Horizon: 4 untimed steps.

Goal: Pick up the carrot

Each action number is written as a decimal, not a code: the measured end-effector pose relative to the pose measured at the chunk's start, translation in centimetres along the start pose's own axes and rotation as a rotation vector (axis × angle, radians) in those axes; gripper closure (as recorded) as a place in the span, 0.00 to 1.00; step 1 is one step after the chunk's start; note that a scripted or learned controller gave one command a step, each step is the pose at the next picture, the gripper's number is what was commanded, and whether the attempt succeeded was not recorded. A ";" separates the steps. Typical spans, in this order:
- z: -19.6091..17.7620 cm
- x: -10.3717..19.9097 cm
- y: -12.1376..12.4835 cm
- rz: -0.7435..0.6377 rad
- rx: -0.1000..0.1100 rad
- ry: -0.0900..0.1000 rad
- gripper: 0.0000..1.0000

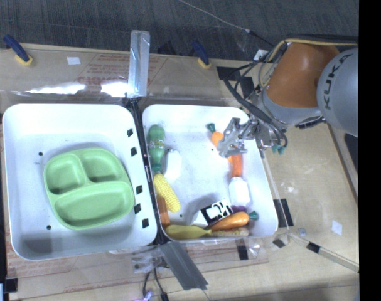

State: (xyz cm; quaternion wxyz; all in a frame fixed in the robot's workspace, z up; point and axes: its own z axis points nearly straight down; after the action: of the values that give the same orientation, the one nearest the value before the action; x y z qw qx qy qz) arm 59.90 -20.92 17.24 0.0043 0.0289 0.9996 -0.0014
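Left bin (14, 168): holds a divided plate (88, 187), lying near the middle.
Right bin (196, 115): just beside the left bin, the two walls touching down the centre.
Right bin, left wall: cucumber (156, 143) at the back, corn cob (167, 192) in front of it.
Right bin, front wall: banana (187, 231) at the left, a second carrot (230, 220) to its right.
Right bin, right side: carrot (235, 163), with a bottle (238, 192) in front of it.
Gripper (233, 140): over the back right of the right bin, above the carrot's rear end.
Counter (309, 187): carries both bins.
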 end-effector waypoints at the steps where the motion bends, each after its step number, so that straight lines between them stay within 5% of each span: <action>1: -3.1 4.9 10.0 -0.007 -0.005 0.005 1.00; 2: -3.0 5.0 9.6 -0.001 -0.003 0.008 0.00; 3: 6.6 2.3 4.5 0.033 -0.004 0.018 0.00; 4: 8.0 -2.5 1.3 -0.073 -0.002 0.006 0.00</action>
State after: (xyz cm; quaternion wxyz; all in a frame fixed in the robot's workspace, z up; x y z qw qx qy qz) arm 62.51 -19.76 9.26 0.0011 -0.0078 1.0000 -0.0006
